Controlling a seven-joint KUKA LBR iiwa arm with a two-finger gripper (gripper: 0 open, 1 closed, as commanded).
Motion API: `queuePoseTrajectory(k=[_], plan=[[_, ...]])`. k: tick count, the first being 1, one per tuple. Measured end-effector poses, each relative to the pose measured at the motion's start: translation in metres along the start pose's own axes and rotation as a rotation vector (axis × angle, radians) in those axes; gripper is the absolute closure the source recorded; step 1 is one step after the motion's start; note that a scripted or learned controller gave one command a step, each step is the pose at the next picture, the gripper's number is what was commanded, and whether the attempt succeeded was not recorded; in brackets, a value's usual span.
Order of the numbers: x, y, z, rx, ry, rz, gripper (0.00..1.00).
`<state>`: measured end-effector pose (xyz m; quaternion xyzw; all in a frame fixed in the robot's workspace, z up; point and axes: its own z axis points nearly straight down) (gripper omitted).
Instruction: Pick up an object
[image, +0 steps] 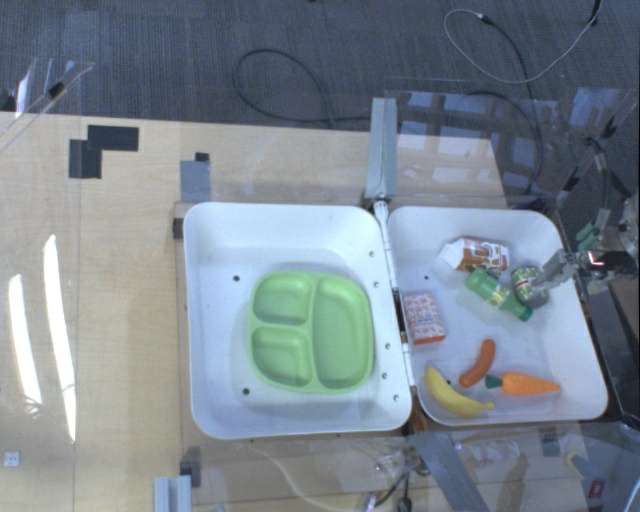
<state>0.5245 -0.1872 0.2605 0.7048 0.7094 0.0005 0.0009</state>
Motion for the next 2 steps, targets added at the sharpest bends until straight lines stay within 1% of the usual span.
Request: queuePoseTrajectory(k=[1, 2], plan=[[0.034, 0.080, 0.173, -0.008, 0.000, 0.071, 0.00], [0.035, 0.082, 0.163, -0.011, 0.002, 0.066, 1.00]])
